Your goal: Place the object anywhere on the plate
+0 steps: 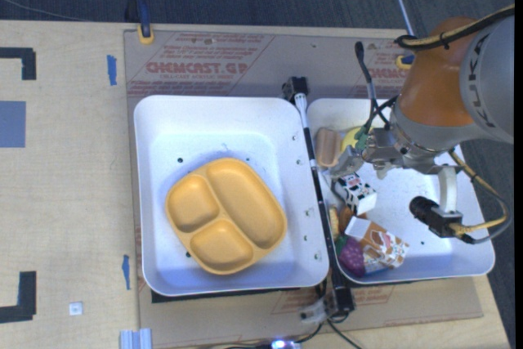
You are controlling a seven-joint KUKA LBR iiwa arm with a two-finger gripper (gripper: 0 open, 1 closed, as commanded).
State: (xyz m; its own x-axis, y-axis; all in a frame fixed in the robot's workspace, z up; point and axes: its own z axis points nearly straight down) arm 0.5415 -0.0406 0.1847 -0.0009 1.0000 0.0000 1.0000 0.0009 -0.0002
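While the arm leans in from the right, the scene reads across like this:

Counter: tan board with blue tape marks and black corner marks, left of the plate's bin.
Left bin: white, shallow, holding the plate.
Plate: yellow, three compartments, tilted in the left bin's lower half; nothing lies on it.
Right bin: white, just right of the plate's bin, their rims touching.
Die: white cube with black spots, right of the plate, in the right bin near its left wall.
Tan block: up and right of the plate, against the right bin's left wall.
Purple ball: right of the plate, at the right bin's lower left.
Packet: orange and white, touching the purple ball's right side.
Arm: grey, orange band, over the right bin.
Gripper: low over the right bin, just above the die; whether the fingers are open or closed cannot be told.
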